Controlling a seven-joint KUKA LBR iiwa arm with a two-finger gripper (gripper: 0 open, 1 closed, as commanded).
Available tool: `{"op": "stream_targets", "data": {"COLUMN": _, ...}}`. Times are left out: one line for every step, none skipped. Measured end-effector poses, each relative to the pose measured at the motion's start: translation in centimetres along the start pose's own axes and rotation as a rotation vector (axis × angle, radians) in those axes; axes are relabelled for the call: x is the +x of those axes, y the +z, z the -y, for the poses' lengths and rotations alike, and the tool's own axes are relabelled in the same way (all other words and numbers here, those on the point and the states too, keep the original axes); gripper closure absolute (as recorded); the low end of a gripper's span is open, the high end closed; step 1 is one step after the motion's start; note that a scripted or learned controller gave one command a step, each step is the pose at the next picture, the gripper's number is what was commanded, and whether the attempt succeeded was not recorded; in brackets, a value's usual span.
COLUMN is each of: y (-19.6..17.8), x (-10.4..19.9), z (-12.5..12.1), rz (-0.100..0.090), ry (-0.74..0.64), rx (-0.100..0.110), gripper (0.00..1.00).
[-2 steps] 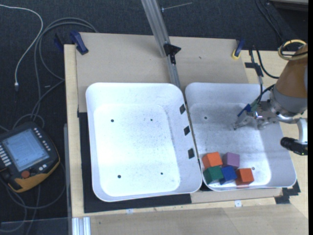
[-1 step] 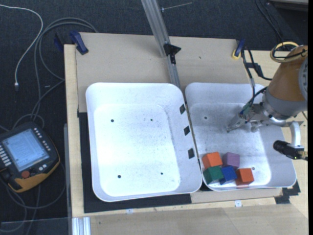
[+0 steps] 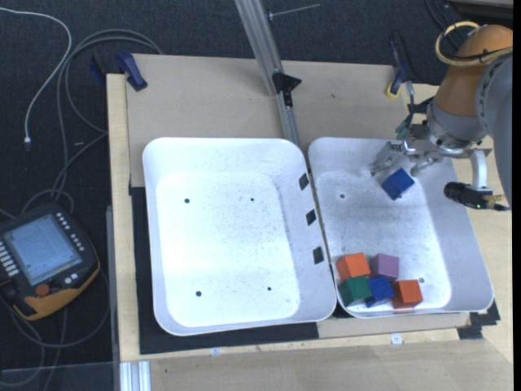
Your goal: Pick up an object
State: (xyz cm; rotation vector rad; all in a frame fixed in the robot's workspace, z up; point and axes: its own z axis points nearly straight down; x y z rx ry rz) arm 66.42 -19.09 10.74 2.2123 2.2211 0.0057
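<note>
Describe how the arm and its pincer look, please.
The arm is grey with a rounded orange band above the wrist. A yellow cable loops over its top, and a black fitting sticks out at its side. The pincer is small, of pale metal, with thin wires at its base.

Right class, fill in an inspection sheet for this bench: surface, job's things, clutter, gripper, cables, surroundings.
Surface: tan bench bearing left bin and right bin.
Job's things: blue cube between the fingers of the gripper, above the right bin; two orange cubes, purple cube, green cube and another blue cube clustered at that bin's near edge.
Clutter: nothing seen.
Gripper: shut on blue cube.
Cables: several on the dark floor, left.
Surroundings: teach pendant, blue clamps, metal pole.
</note>
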Motion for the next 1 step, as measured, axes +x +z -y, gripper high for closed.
{"op": "stream_targets", "data": {"y": 0.72, "x": 1.41, "z": 2.46, "rz": -0.004, "ry": 0.004, "rx": 0.011, "gripper": 0.0}}
